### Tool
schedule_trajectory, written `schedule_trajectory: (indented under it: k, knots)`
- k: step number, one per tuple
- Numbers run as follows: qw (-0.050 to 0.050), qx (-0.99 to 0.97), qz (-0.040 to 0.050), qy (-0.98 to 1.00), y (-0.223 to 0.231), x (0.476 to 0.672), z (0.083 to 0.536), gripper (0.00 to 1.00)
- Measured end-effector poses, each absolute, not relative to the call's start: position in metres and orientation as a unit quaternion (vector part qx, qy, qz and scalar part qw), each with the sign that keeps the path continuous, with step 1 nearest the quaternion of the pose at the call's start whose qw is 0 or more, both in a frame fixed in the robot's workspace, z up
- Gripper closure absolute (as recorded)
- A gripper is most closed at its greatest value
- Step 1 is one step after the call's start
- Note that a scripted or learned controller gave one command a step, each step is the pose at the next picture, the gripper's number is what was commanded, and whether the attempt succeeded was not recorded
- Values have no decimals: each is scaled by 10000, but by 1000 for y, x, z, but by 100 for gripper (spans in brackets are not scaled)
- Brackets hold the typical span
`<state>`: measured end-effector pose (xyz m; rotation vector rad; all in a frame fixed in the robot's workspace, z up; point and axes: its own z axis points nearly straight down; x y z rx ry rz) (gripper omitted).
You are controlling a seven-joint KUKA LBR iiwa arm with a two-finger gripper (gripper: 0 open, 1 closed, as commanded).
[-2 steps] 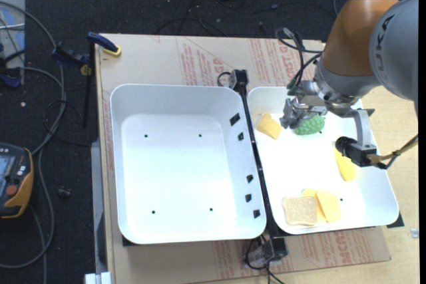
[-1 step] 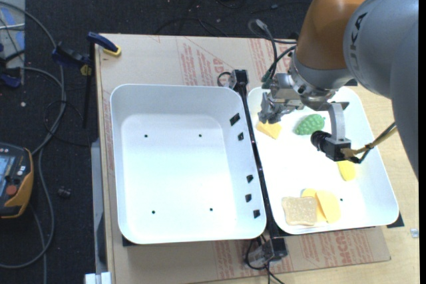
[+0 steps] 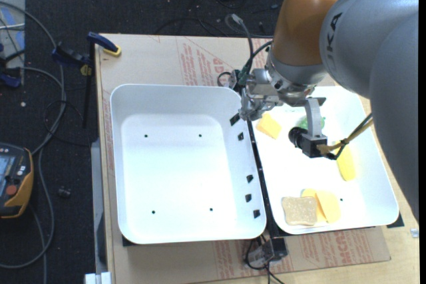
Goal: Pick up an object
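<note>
The gripper (image 3: 255,102) is held low at the upper left corner of the right bin (image 3: 373,199), seemingly so that the yellow block (image 3: 269,125) just beside it can be reached. Its opening cannot be told. One green item (image 3: 313,122), one tan slice (image 3: 301,209) and two other yellow pieces (image 3: 346,164) are counted there.

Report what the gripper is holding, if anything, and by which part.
Cannot be told. The gripper is at the right bin's inner wall, beside a yellow block.
</note>
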<state>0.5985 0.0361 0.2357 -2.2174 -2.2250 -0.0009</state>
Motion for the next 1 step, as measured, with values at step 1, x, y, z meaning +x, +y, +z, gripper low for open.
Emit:
schedule_trajectory:
  k: [1]
  knots:
    - [3,-7056,0,-7086,95,602,225,100]
